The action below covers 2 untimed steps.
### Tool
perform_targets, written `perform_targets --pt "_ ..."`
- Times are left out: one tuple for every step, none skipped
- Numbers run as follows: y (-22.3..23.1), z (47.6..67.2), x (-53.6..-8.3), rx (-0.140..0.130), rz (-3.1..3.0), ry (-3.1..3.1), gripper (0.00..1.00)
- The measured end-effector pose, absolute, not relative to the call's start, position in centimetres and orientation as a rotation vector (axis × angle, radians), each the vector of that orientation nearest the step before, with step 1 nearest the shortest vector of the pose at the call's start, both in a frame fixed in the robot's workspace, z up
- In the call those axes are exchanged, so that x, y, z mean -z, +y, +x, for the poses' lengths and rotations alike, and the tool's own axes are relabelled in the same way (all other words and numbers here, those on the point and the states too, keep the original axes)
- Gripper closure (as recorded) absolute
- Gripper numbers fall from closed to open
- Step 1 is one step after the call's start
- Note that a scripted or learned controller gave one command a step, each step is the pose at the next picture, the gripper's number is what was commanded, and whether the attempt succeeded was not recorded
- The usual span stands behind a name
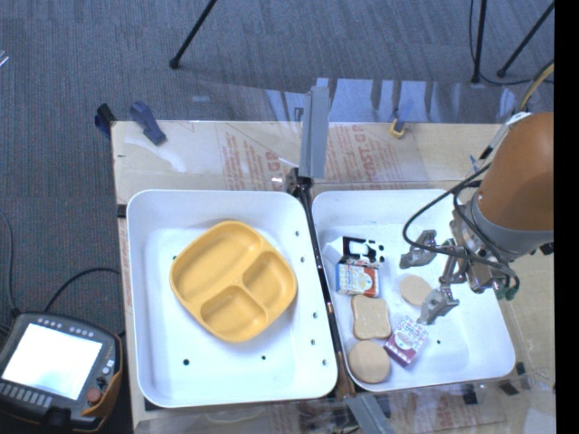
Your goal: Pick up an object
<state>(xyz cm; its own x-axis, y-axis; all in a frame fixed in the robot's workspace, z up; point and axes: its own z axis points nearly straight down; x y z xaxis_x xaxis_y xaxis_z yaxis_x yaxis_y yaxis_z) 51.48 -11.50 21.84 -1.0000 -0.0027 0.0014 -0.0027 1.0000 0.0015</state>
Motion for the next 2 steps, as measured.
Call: perform_targets --pt "-10.7 50.0 -9.9 0.005 -0.026 -3.133 0.00" --pt "-10.4 50.3 -11.1 0.004 -0.010 -3.138 1.00"
